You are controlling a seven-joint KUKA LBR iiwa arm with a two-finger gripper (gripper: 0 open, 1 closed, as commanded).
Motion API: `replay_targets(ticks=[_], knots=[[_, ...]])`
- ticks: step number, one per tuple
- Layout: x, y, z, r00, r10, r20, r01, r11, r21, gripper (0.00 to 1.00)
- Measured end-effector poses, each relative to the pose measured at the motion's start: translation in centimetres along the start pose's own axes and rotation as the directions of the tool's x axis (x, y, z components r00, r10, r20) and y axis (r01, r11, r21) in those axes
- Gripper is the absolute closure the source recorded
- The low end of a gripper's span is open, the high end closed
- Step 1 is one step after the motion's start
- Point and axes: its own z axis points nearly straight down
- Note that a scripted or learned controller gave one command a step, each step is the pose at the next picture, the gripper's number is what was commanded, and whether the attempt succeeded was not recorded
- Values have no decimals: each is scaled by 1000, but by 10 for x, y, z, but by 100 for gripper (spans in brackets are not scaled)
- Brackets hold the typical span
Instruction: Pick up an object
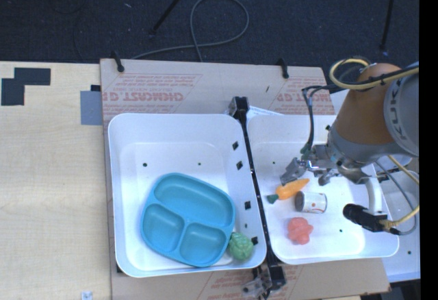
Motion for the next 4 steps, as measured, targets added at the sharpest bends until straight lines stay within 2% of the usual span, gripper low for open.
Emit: replay_targets(ticks=[1,2,4], knots=[[1,-2,54,1000,0,0,0,1000,-1,0],[-1,-1,41,1000,7,0,-7,1000,-4,100],[8,11,-66,1000,-1,2,1,1000,-14,100]])
